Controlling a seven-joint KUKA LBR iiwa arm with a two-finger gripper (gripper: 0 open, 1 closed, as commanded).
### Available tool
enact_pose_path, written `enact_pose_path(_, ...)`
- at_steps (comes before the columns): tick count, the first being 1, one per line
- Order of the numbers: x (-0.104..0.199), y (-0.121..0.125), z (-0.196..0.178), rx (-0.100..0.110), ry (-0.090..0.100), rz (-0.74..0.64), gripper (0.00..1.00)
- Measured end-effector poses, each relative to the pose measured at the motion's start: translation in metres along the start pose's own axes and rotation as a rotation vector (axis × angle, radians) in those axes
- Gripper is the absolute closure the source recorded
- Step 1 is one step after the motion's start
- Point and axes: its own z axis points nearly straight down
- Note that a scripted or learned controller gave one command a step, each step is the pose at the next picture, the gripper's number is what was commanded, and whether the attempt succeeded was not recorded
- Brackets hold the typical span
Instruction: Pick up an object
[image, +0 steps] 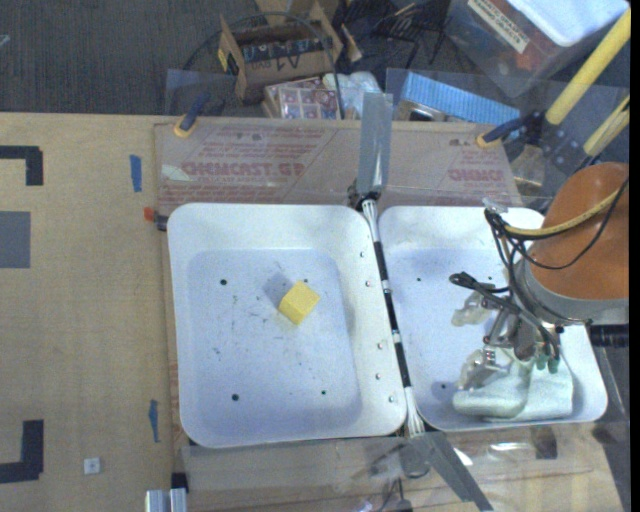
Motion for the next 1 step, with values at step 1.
enact_pose_path(1,-0.0019,-0.0049,-0.071,-0.001,-0.001,-0.729,0.0)
